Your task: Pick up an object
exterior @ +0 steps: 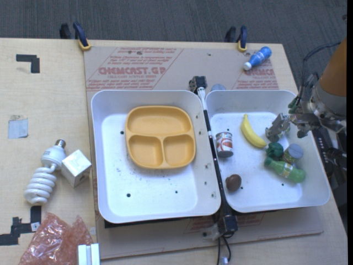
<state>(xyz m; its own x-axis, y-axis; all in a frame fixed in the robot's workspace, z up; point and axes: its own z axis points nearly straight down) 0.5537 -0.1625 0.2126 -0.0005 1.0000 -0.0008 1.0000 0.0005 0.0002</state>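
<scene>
Where text is readable, the brown board (138,65) under the bins carries red "CHEMCAST GP" print, repeated at an angle; smaller lines below it are too fine to read. The small can (224,144) has a red and white label, wording illegible.

2 white bins sit side by side on the table (38,98). The left bin (110,197) holds a yellow-orange tray (160,136) with 3 compartments, lying flat. The right bin (309,195) holds the pickable items: the can upright near the left wall, a yellow banana (252,132) lying just right of it, a brown roundish object (233,182) near the front left, a green bottle (285,170) lying on its side with a yellow label, and a green lump (274,150) plus a grey-blue cap-like piece (294,151) just above it.

The arm comes in from the right; the pincer (277,128) hangs over the right bin, between the banana and the green lump, close above the latter. Can't tell whether its tips are apart or together, and nothing is visibly between them.

Off the bins: a blue and white bottle (257,58) lies on the board at the back right. Left on the table are a spiral white bulb (44,174), a white cube (76,167) touching it, and a reddish mesh bag (55,240) at the front edge.
</scene>
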